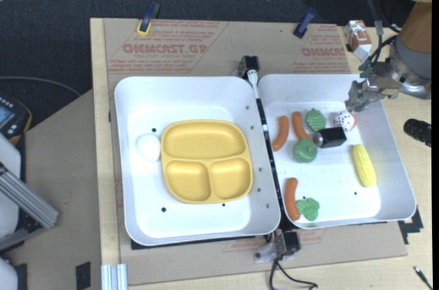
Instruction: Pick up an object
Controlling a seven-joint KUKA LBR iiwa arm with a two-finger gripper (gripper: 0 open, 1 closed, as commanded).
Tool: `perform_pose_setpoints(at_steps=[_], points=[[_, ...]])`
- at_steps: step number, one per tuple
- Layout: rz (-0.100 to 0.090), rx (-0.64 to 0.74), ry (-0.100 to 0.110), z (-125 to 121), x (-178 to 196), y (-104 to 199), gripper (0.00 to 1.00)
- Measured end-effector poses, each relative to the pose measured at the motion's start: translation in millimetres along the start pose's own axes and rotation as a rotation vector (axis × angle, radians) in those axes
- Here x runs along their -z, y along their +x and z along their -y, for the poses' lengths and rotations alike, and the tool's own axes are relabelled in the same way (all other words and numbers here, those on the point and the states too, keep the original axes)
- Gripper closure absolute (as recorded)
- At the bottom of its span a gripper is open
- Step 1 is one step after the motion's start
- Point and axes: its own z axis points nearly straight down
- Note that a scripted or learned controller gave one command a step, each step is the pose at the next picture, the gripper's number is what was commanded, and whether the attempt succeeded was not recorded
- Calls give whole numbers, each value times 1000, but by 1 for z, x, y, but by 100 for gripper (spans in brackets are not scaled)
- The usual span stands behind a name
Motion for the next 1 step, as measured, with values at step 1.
perform_pose_setpoints(at_steps=[1], points=[[-1, 1, 0, 6, 10, 52, 100]])
